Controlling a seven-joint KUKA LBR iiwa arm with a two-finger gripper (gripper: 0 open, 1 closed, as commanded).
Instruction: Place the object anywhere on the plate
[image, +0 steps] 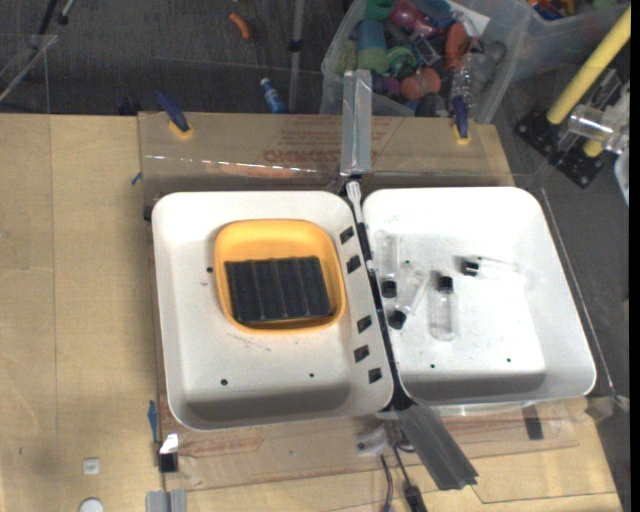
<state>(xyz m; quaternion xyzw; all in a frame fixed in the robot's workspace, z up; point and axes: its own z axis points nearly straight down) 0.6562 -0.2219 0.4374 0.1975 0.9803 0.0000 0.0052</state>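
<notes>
An orange-yellow square plate (275, 236) lies in the left white bin (190, 330). A dark ribbed rectangular slab (278, 290) rests flat on the plate, covering most of its floor. In the right white bin (520, 340) lie several small clear vials with black caps: one (441, 305) near the middle, one (490, 266) further right, and one (388, 272) close to the divider. A loose black cap (397, 319) sits by the divider.
A ridge with black tabs (362, 300) separates the two bins. A clear tub of colourful toys (420, 45) stands behind the bins. A yellow bar and metal fittings (590, 90) sit at the far right. Bare wooden bench (70, 300) lies to the left.
</notes>
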